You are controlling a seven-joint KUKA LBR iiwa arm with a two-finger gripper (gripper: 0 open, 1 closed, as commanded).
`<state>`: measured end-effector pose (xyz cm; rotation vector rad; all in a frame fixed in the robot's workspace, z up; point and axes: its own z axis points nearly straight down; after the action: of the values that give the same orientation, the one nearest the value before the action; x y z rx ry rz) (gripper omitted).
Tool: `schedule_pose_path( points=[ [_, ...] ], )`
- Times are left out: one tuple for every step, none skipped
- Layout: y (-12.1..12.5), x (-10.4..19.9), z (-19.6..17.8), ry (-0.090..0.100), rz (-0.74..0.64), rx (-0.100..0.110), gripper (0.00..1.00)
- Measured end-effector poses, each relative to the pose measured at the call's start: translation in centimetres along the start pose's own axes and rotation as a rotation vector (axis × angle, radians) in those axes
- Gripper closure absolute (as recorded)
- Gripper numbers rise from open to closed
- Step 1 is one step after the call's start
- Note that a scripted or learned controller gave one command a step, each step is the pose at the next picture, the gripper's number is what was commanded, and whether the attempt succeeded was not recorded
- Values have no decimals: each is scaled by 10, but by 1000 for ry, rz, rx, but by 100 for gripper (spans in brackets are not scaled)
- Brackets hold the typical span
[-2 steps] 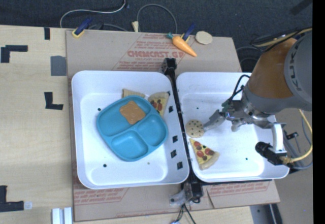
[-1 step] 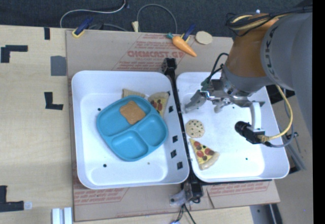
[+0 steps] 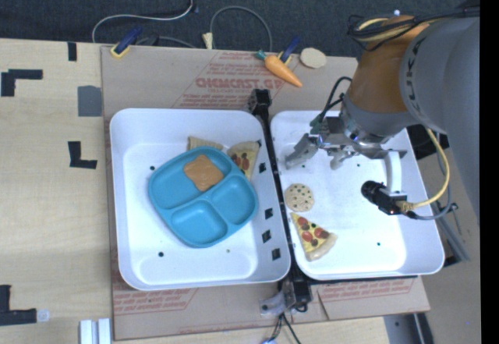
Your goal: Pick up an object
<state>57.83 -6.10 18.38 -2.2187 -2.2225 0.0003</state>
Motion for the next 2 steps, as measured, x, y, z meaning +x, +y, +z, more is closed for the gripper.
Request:
schedule_pose_path(
  points=[
    [5,-35,103,-5,3,-4,0],
    [7,-34,87,-4,2,-7,100]
  ],
)
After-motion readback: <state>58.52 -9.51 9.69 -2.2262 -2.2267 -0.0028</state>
